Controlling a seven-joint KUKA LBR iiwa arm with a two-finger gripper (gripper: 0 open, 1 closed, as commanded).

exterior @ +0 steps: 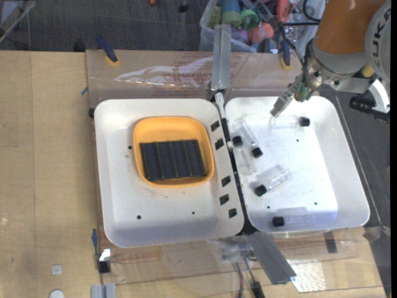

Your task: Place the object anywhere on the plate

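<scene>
Closest to the lens, the arm's orange band (347, 17) is seen at the upper right, with the grey wrist slanting down and to the left from it. At its lower end the pincer (274, 112) is poised over the far part of the right bin (347, 166). Whether it is spread or pressed together cannot be told, as the tip is seen as one thin sliver. No object is seen gripped in it.

Just beside the tip, a clear tube (286, 123) with a black cap is laid flat on the bin floor, its cap pointing to the right. Whether the tip touches it cannot be told. Three more clear tubes are scattered in the same bin: a second tube (246, 140) near the bin's left wall, a third tube (273, 180) lying aslant near the middle, and a fourth tube (298, 219) along the near wall.

Across the dividing strip (227, 166), the left bin (111, 166) is occupied by an orange plate (141, 135), well apart from every tube. A black ridged slab (172, 160) is laid on the plate.

Both bins are carried by a pale wooden tabletop (37, 166). Beyond them, a clear crate (254, 8) of coloured odds and ends is seen.
</scene>
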